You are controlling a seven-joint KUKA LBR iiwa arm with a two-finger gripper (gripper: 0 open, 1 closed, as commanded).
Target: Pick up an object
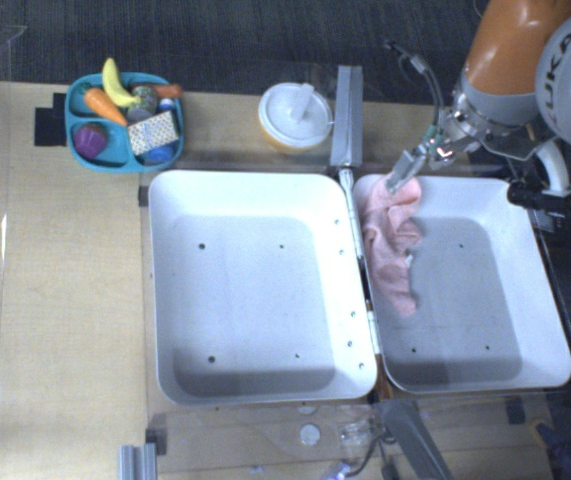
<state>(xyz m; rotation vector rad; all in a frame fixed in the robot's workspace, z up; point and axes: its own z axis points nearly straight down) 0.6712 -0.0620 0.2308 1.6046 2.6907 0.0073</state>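
Observation:
A pink cloth (393,243) hangs stretched from the gripper (403,175) down along the left wall of the right bin (525,358). Its top is pinched between the fingers, and its lower end still drapes toward the bin floor. The gripper sits above the right bin's back left corner, at the end of the grey arm with the orange band (515,28) coming in from the upper right.
The left bin (255,288) lies beside the right one, split from it by a metal divider (346,118). Behind the bins stand a white lidded bowl (295,115) and a blue tray (125,120) of toy food.

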